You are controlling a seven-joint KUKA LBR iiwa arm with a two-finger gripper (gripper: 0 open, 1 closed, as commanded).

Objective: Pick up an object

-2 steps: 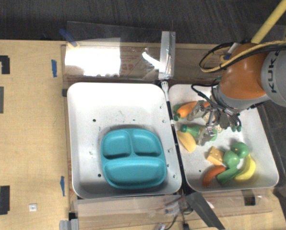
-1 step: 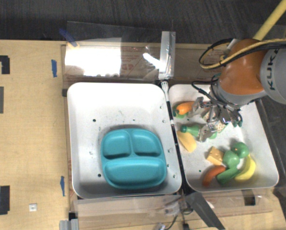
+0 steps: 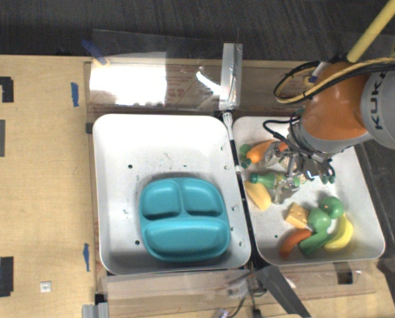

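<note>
Toy foods clustered in right bin (image 3: 373,234). Orange carrot-like piece (image 3: 258,151) at upper left of that bin, long axis slanting up to the right, green end toward the divider. Below it a small green piece (image 3: 259,177), then a yellow piece (image 3: 258,195) near the bin's left wall, pointing down-right. Yellow wedge (image 3: 295,214) further right. Lower right heap: orange-red piece (image 3: 292,241), green pieces (image 3: 322,222), yellow banana (image 3: 342,234) curving along the outside, all touching or overlapping; exact outlines hard to separate.

Hand (image 3: 289,177) low over the bin's upper middle, among the carrot, green and yellow pieces. Metal parts and cables tangled there; fingers too small and cluttered to read, so cannot tell whether spread or closed, nor whether anything is gripped. Orange band (image 3: 333,111) and grey arm above, cut off at right edge.

Left bin (image 3: 111,138) holding a teal divided tray (image 3: 183,218), three compartments, lying flat, long side across the bin.

Clear plastic sheet (image 3: 158,78) behind the bins, glare hiding what lies under it. Wooden worktop (image 3: 32,177) with black marks at left.
</note>
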